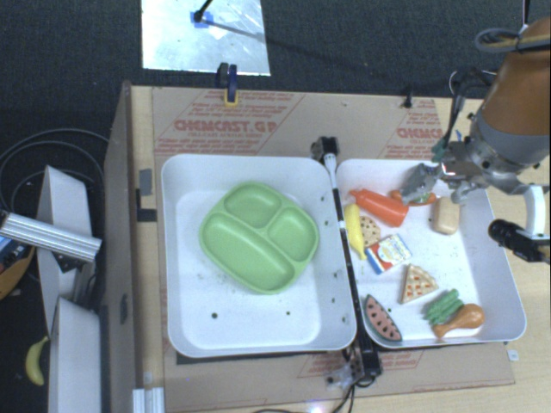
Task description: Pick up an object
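Divided plate (258,237) in left bin (185,256) (toy foods (405,265) in right)

Here's the arm (516,101) on the right: a broad orange band sits above the wrist, over a rounded grey housing. Below that, the hand (430,179) is a cluster of pale grey metal parts, with a touch of green near its top. A thin dark cable loops beside the wrist.

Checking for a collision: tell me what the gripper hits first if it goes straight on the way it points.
Probably the toy carrot: the gripper points down-left at its near end. Height above it is unclear.
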Robot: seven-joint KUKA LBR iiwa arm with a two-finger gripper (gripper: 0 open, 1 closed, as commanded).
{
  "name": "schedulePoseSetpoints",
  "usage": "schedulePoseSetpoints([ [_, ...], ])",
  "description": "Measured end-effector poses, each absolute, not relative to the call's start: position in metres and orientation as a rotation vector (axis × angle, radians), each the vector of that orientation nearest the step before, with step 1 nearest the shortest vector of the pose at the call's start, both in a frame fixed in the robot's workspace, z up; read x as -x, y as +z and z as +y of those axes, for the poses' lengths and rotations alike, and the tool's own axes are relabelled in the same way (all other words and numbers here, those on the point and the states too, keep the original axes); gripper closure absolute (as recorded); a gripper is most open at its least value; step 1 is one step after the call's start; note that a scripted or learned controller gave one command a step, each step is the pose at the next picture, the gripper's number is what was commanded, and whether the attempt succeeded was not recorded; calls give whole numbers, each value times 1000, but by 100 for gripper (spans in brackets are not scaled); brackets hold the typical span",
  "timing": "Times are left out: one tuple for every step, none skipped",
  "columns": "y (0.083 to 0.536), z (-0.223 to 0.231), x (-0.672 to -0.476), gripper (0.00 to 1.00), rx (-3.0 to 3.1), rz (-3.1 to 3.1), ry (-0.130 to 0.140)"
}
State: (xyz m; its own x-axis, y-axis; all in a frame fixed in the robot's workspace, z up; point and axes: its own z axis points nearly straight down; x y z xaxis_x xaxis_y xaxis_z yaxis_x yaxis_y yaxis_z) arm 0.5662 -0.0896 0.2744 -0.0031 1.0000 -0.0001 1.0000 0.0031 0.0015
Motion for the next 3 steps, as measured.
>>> schedulePoseSetpoints([
  [201, -104, -604, 0, -2220, 2223, -2],
  [117, -93, -620, 0, -2218, 2229, -3],
  [133, -95, -621, 100, -2215, 2224, 3],
])
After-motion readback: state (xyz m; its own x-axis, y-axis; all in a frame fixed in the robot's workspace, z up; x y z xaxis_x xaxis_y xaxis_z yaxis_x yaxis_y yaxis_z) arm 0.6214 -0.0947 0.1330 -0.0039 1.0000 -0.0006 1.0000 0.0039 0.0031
